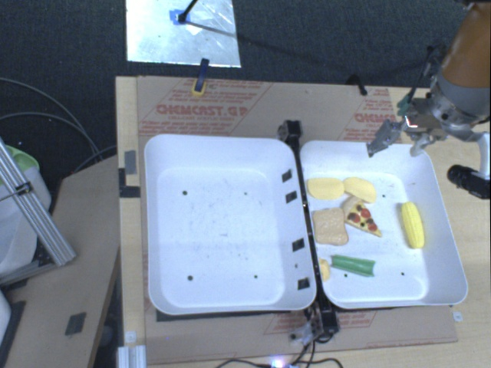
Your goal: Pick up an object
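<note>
The right bin (430,278) holds toy food. Two yellow chips (325,188) (360,188) lie near its back left. A pizza slice (360,218) and a tan bread slice (330,226) sit below them. A green pod with a yellow tip (350,265) lies toward the front left, and a yellow corn cob (413,224) lies on the right. My gripper (400,139) hangs over the bin's back rim at the upper right, open, its two grey fingers (382,138) spread apart with nothing between them.
The left bin (222,221) lies beside the right one, with a black hinge strip (301,205) between them. Both rest on a cardboard sheet (230,110). A metal plate (182,20) lies on the floor behind. An aluminium frame (31,205) stands at the left.
</note>
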`<state>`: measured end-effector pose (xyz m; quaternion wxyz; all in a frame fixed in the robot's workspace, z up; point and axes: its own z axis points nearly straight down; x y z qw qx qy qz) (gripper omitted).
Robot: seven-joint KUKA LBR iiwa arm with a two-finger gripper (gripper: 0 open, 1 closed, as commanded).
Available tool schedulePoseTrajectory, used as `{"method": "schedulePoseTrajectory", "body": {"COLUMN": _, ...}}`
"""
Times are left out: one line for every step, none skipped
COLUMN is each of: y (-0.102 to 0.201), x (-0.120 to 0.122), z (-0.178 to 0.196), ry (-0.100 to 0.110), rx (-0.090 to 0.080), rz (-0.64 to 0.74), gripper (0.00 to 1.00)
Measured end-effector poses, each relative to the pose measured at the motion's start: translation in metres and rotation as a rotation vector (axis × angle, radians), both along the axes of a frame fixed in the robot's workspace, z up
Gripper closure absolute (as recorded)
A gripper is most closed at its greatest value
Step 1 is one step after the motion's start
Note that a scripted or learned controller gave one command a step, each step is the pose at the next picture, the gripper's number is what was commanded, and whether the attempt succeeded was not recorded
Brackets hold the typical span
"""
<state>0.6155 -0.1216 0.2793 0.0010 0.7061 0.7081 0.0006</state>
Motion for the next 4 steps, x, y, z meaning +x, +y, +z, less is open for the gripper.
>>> {"method": "schedulePoseTrajectory", "body": {"y": -0.055, "x": 0.031, "z": -0.146, "ry": 0.005, "rx": 0.000, "rz": -0.004, "gripper": 0.00}}
{"method": "schedulePoseTrajectory", "body": {"y": -0.076, "x": -0.066, "z": -0.192, "ry": -0.009, "rx": 0.021, "rz": 0.001, "gripper": 0.00}}
{"method": "schedulePoseTrajectory", "body": {"y": -0.077, "x": -0.005, "z": -0.191, "ry": -0.008, "rx": 0.000, "rz": 0.006, "gripper": 0.00}}
{"method": "schedulePoseTrajectory", "body": {"y": -0.022, "x": -0.041, "z": -0.187, "ry": 0.000, "rx": 0.001, "rz": 0.003, "gripper": 0.00}}
